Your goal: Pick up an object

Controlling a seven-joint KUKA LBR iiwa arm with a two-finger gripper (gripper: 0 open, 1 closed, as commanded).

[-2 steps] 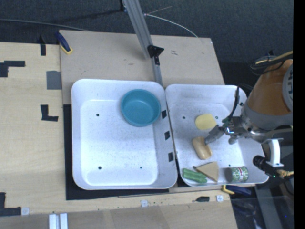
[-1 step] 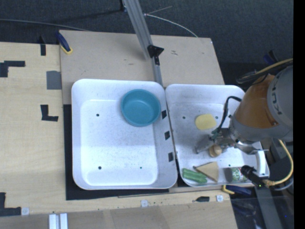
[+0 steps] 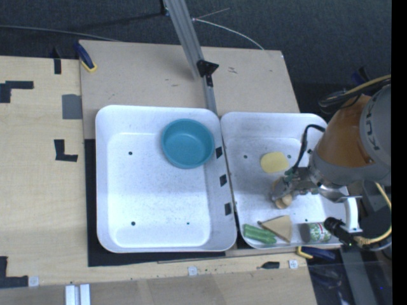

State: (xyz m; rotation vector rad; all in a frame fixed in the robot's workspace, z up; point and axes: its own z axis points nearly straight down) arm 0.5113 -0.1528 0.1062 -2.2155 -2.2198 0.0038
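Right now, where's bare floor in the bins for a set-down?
Left bin: everything in front of the blue bowl is bare. Right bin: a bare strip behind the yellow disc. Crowded: near edge, with green piece, tan wedge and can, and around the gripper.

claw (image 3: 284, 192) tips too blurred to read, small obj (image 3: 282, 201) under it unidentifiable, arm (image 3: 356, 138) cut off right

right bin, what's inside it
In the right bin: a yellow disc, a green item, a tan wedge, a small can. The gripper covers whatever lies beneath it.
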